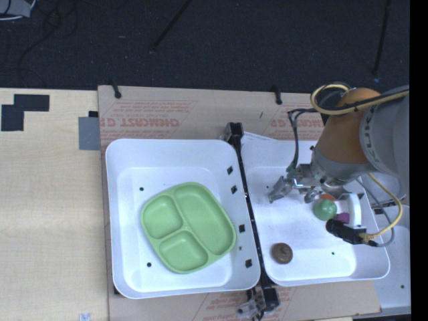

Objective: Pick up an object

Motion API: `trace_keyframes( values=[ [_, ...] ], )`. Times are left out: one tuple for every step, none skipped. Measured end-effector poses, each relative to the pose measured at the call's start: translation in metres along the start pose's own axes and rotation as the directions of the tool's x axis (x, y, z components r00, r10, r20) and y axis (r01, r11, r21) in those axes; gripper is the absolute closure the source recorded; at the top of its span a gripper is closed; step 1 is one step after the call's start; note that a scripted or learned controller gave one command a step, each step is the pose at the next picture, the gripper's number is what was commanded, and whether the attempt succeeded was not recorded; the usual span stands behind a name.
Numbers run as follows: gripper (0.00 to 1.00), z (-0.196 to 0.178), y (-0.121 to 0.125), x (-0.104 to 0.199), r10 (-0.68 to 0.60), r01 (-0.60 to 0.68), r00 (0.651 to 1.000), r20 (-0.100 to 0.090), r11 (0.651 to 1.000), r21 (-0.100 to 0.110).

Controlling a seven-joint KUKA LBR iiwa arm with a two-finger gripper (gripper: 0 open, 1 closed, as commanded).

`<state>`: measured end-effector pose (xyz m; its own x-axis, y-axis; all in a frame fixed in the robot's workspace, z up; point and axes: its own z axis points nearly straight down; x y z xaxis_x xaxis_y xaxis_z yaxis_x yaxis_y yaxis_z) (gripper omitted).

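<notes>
Green ball [326, 209] just right of the gripper [286, 188] in the right bin [334, 269], finger state impossible to tell.

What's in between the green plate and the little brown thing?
The black divider where the two bins meet stands between the green plate and the brown thing; otherwise bare white bin floor.

Grey arm [374, 139] reaches in from right, orange-banded wrist bent down, hand [289, 186] low.
</notes>
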<state>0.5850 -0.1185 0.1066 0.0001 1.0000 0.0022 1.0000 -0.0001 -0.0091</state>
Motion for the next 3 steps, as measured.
trace_keyframes(
  values=[
    [0.0,0.021,0.0,0.002,0.001,-0.001,1.0,0.001,1.0,-0.003],
    [1.0,0.009,0.0,0.001,0.005,-0.005,1.0,0.001,1.0,-0.004],
    [1.0,-0.054,0.004,0.0,-0.001,0.001,1.0,0.003,1.0,-0.012]
  ],
)
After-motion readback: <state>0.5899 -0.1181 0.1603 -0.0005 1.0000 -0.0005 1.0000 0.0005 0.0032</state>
